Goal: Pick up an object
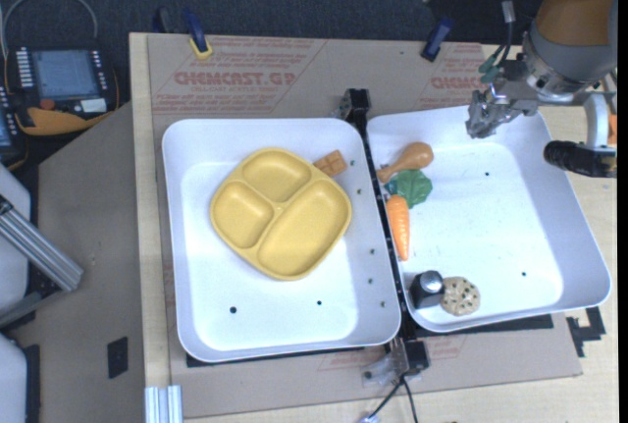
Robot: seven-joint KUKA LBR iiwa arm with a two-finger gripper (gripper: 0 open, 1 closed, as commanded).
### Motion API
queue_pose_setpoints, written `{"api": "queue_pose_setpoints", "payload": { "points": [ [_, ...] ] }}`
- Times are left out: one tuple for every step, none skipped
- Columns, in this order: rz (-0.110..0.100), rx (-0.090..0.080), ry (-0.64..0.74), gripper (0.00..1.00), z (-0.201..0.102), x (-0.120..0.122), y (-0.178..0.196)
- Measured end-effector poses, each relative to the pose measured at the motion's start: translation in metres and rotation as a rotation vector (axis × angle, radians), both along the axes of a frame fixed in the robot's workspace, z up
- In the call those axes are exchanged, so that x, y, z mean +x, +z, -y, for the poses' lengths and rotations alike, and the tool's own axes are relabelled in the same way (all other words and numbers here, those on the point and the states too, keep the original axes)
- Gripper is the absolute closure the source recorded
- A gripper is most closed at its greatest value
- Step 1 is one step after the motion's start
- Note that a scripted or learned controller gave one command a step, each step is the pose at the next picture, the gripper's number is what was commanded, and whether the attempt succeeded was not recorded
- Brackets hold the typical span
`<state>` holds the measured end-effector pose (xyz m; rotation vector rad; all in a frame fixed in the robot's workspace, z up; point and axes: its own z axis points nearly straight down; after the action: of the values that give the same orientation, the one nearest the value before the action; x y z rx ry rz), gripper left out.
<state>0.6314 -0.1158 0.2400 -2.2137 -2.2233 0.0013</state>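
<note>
My gripper (480, 124) hangs over the far edge of the right bin (510, 235), with nothing visibly in it. In that bin's left part lie a tan drumstick (408, 159), a green leafy piece (411, 186) and an orange carrot (397, 226), all below and left of the gripper. By the bin's near left corner a speckled cookie (459, 295) sits next to a small black and grey object (427, 286).
The left bin (201, 284) holds a yellow divided plate (282, 212) with a small brown block (331, 162) at its far right edge. A black rail (378, 215) runs between the bins. A pendant with a screen (61, 82) lies far left.
</note>
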Motion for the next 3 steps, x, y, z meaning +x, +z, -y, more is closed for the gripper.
{"api": "queue_pose_setpoints", "payload": {
  "points": [
    [0.000, -0.001, 0.000, 1.00, -0.042, -0.011, -0.002],
    [0.000, 0.000, 0.001, 1.00, -0.093, -0.021, -0.012],
    [0.000, 0.001, 0.002, 1.00, -0.144, -0.042, -0.002]
  ]
}}
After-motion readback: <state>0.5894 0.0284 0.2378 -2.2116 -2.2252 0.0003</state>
